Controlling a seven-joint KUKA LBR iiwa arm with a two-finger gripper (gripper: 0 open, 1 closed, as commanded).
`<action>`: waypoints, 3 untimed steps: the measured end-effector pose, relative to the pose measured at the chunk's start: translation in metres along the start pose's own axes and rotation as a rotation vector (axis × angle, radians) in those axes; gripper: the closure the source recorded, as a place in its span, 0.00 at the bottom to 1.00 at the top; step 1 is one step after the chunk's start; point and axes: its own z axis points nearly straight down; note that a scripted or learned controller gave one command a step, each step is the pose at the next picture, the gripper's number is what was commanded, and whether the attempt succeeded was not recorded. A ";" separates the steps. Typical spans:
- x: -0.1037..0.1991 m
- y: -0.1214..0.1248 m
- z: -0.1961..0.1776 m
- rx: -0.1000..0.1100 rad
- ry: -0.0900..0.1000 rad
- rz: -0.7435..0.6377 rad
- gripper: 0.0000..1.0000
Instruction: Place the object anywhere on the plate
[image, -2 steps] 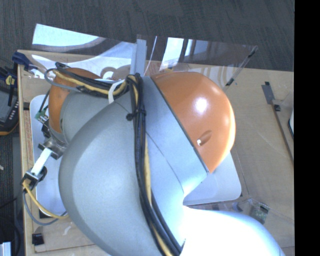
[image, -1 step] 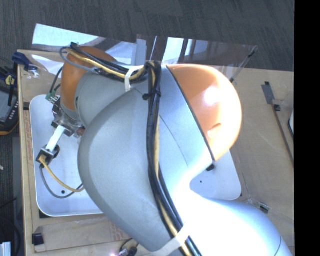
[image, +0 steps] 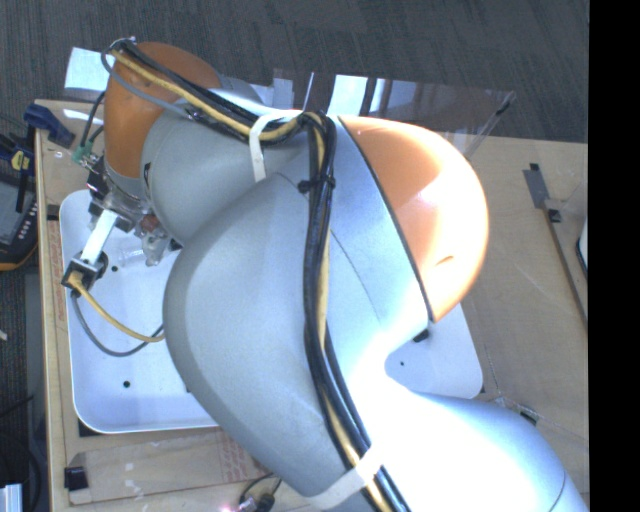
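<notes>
Arm (image: 300, 300) reached across the table (image: 520, 250) over the left bin (image: 110, 400); pincer (image: 120, 225) near its far edge, grip state indiscernible.

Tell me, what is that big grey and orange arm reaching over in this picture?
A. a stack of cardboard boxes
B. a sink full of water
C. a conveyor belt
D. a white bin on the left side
D: the arm stretches in from the right, and its wrist end hangs over the shallow white bin at the left, where a yellow cable loops down above the bin floor.
</notes>
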 end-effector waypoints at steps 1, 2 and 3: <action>0.010 -0.007 0.033 0.005 -0.004 -0.118 0.00; -0.024 0.008 -0.062 -0.002 0.001 -0.271 0.00; -0.053 0.014 -0.140 -0.003 0.002 -0.318 0.00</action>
